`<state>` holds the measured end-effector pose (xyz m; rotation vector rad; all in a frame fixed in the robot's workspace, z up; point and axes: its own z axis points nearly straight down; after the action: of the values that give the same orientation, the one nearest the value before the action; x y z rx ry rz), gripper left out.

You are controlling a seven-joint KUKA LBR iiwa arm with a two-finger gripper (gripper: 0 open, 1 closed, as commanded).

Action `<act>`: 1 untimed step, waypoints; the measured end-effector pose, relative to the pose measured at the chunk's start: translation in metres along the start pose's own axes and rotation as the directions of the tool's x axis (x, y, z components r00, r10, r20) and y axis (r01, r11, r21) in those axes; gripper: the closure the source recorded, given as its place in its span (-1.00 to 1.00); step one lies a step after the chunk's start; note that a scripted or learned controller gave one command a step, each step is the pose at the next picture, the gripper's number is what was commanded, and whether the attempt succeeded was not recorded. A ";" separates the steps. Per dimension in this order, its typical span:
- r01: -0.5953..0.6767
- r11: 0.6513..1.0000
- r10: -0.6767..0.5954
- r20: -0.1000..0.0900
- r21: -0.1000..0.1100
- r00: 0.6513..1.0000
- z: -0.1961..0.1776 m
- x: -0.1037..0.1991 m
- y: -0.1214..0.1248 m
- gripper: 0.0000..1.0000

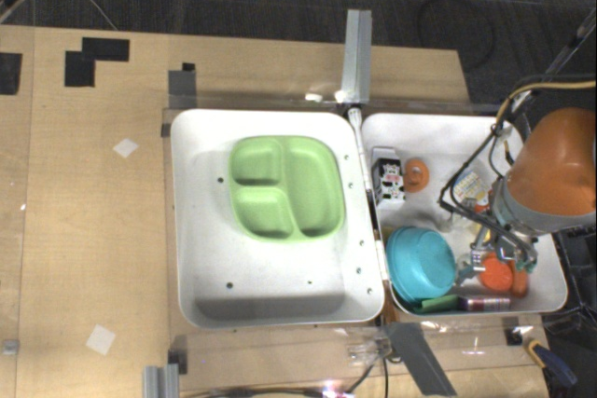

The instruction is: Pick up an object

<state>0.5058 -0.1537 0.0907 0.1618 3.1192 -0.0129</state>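
A green divided tray [284,186] lies in the left bin [201,228]; the right bin [438,130] holds a light, stiff teal bowl [422,261], likely best gripped by its rim. The gripper [492,256] hangs just beside it, over small orange pieces, its grip impossible to tell.

— can you make out what the arm [558,165] is doing over the right bin [438,121]?

— not really. its orange bulk runs off the right edge and covers that bin's far right side.

— and the fingers?

— lost among cables over an orange-red thing [498,276], itself half hidden.

— that small black-and-white item [389,179] by the divider?

— too small to tell. the pen-like things [466,302] at the near wall are blurry too.
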 end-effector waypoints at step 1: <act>0.054 0.999 -0.054 0.005 -0.001 0.999 -0.001 0.016 0.028 -1.00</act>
<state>0.4930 -0.1245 0.0912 0.0775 3.1178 -0.0117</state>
